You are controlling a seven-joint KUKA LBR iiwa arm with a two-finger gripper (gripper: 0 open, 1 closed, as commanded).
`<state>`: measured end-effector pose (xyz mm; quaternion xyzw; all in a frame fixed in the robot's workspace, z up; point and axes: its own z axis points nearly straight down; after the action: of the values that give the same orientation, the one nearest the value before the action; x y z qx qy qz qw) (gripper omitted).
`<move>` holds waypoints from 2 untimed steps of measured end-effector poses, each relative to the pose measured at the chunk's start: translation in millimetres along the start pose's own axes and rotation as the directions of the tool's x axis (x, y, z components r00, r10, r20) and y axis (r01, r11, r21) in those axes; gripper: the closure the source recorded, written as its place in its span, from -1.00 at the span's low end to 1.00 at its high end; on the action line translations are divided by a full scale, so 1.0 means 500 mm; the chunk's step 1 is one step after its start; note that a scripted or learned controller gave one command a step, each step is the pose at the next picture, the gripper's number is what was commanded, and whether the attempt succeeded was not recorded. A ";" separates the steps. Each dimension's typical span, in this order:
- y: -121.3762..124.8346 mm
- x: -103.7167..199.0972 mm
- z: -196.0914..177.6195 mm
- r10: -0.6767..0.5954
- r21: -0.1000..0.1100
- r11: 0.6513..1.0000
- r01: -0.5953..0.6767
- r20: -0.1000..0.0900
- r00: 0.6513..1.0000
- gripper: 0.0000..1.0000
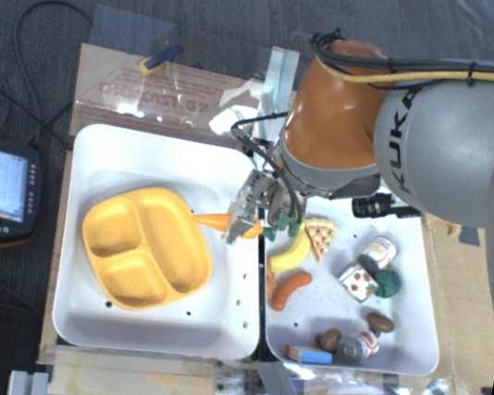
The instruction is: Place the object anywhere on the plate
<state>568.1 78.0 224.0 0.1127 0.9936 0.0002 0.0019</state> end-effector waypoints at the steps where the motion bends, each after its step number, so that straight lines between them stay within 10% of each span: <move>1: -0.001 0.000 0.002 0.001 0.002 1.000 -0.001 -0.002 1.000 -1.00; 2: 0.050 0.141 -0.074 0.365 0.001 0.931 -0.365 -0.002 0.931 -1.00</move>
<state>504.8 117.9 260.9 0.2952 0.9554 0.0002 0.0005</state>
